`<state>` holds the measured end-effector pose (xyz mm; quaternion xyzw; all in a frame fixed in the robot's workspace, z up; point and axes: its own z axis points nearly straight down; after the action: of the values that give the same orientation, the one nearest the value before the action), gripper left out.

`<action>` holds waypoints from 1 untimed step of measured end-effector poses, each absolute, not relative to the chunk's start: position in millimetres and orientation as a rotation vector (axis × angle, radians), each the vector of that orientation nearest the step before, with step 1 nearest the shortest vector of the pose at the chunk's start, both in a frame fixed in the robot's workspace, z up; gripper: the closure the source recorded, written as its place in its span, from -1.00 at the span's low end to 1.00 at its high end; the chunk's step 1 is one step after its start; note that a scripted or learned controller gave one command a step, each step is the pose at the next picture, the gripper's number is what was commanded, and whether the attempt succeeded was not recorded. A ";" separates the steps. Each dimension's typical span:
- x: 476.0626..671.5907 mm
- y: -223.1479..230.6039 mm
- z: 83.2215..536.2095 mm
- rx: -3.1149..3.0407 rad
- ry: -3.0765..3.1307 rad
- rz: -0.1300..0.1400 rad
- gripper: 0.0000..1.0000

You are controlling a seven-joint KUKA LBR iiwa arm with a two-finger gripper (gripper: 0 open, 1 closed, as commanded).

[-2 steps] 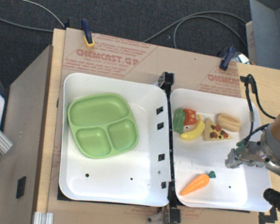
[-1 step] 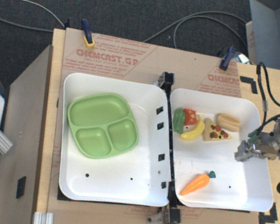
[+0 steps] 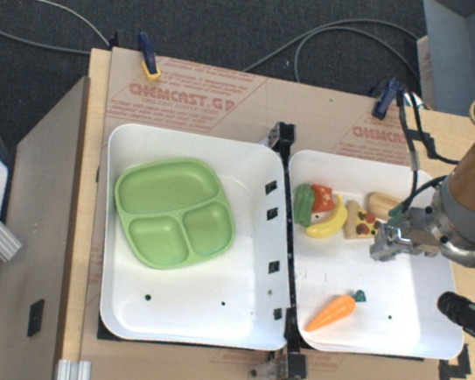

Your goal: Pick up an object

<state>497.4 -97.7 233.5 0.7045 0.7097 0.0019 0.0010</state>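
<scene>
In the right bin [image 3: 394,328] lie several toy foods. A yellow banana [image 3: 328,222] rests against a red and green piece [image 3: 314,201] at the far left of that bin. A pizza slice [image 3: 358,220] and a tan bread piece [image 3: 382,204] sit just right of them. An orange carrot [image 3: 332,311] lies alone near the front. My gripper [image 3: 386,243] hangs low over the bin's far middle, right beside the pizza slice and bread, with the grey and orange arm rising to the right.
The left bin [image 3: 115,299] holds a green divided plate [image 3: 174,212]. A black divider with clips [image 3: 282,236] runs between the bins. Cables cross the bench's far edge, and clamps [image 3: 149,56] hold the cardboard sheet.
</scene>
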 end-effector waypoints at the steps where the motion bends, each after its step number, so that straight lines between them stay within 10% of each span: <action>1: 505.5 -52.8 237.3 2.213 2.229 0.005 1.00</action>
<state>505.5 -52.8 237.3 0.7046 0.7096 0.0015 0.0003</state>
